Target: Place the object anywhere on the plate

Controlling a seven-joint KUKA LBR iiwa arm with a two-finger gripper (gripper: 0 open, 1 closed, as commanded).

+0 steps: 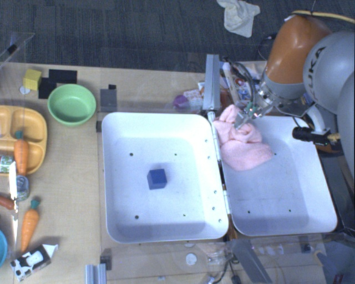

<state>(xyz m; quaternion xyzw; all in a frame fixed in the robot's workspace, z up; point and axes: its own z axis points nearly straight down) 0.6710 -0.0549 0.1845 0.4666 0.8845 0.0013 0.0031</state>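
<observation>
Counter (72,166) is tan wood, two shallow white bins side by side on it. Left bin (161,222) holds one small blue cube (157,178), sitting flat near the middle, slightly left of centre, nothing touching it. Right bin (288,211) has a crumpled pink cloth (244,150) bunched in its upper left corner, against the divider between the bins.

Arm (327,66) comes in from the right, grey body with the orange section up top, reaching down over the right bin's far left corner. Pincer (242,123) is right on top of the pink cloth, tip pressed into the upper folds; can't tell whether it is clenched on the fabric or released, the fingers are too small and cluttered with cables.

Left of the bins: yellow divided plate (33,125) at the counter's left edge with a toy carrot (20,155) lying in it. Green bowl (71,104) just above and to the right of the plate, near the left bin's top left corner. A second toy carrot (29,221) lies lower down on the counter. Small yellow block (33,79) and a black block (60,77) behind the bowl. A white rag (239,15) lies on the dark floor beyond the counter.
</observation>
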